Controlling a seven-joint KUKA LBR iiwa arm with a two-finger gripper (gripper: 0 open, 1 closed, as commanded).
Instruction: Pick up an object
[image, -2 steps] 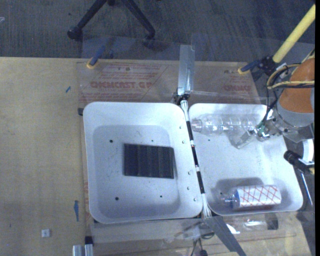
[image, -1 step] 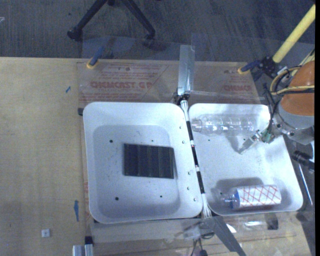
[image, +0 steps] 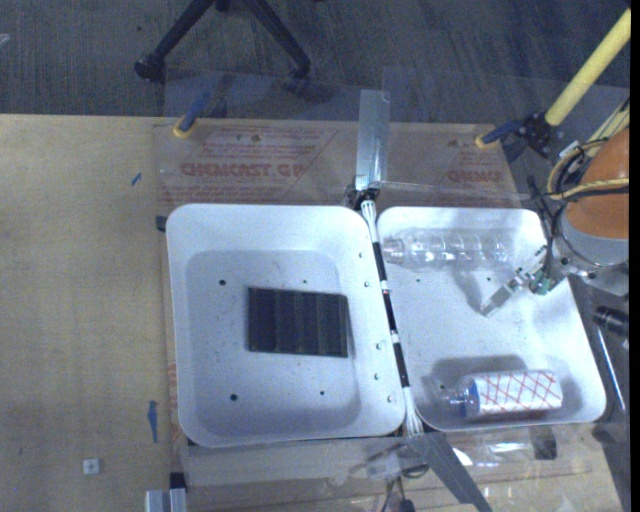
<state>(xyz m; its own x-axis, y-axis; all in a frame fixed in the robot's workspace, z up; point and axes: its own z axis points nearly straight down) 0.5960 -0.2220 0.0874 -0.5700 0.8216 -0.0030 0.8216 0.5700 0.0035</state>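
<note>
Not much done yet as far as I can see: the gripper (image: 503, 293) is low over the right bin (image: 590, 372), near its far right side, with its fingers apart and nothing between them. The clear plastic bottle (image: 450, 248) lies just left of it along the far wall, and a red-checked tube (image: 508, 392) sits by the near wall. The left bin (image: 190, 300) just has a dark ridged block (image: 298, 322), so the whole grab and lift is still to do.

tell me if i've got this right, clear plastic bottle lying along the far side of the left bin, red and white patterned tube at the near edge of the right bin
Not quite: the clear plastic bottle lies along the far side of the right bin, not the left one. The camera view shows it there. The red and white patterned tube is at that same bin's near edge, as you said.
</note>
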